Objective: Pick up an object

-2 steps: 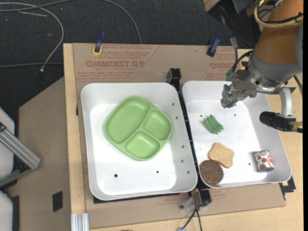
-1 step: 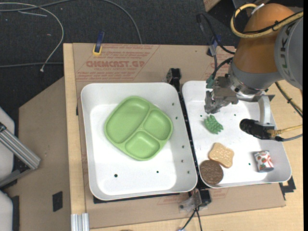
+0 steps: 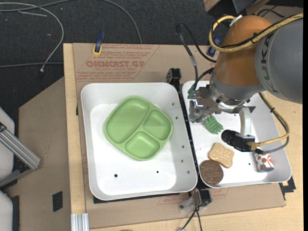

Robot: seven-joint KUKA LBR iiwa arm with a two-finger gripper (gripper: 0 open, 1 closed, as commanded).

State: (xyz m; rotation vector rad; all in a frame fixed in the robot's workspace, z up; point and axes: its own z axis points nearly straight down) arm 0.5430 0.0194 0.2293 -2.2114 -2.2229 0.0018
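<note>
Green divided plate [image 3: 138, 127] in left bin [image 3: 91, 105]; cardboard [image 3: 115, 61] beneath.

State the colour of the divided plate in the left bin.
Light green, seen in the camera view: the divided plate.

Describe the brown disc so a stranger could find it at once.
Look in the right bin, along its near edge. The brown disc lies at the near left corner, touching a tan cracker just beyond it. It is the one round, dark brown thing there.

A divided plate [image 3: 138, 127] lies in the left bin [image 3: 91, 105]; two cookies [image 3: 221, 154] in the right bin [image 3: 279, 172].
</note>
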